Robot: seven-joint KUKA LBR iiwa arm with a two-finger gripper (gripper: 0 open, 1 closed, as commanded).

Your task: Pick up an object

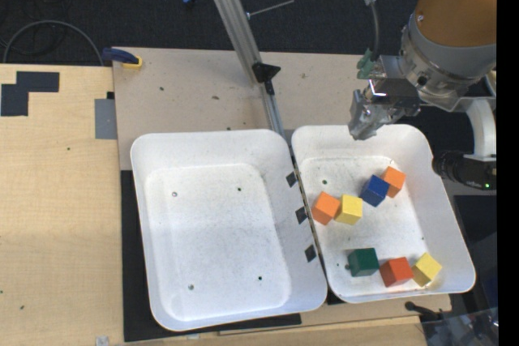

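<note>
Several small blocks lie in the right bin [438, 174]. An orange block [326, 207] touches a yellow block [350, 209] near the bin's left side. A blue block [375, 190] and a smaller orange block [394, 180] sit just right of them. Along the front lie a green block [362, 262], a red block [396, 271] and a yellow block [426, 268]. My gripper [366, 126] hangs over the bin's back rim, above and behind the blocks, with nothing seen between its fingers.
The left bin [162, 166] sits beside the right one, with black clips between them. A slanted aluminium bar [239, 28] rises behind the bins. The arm's grey and orange body [454, 20] fills the upper right.
</note>
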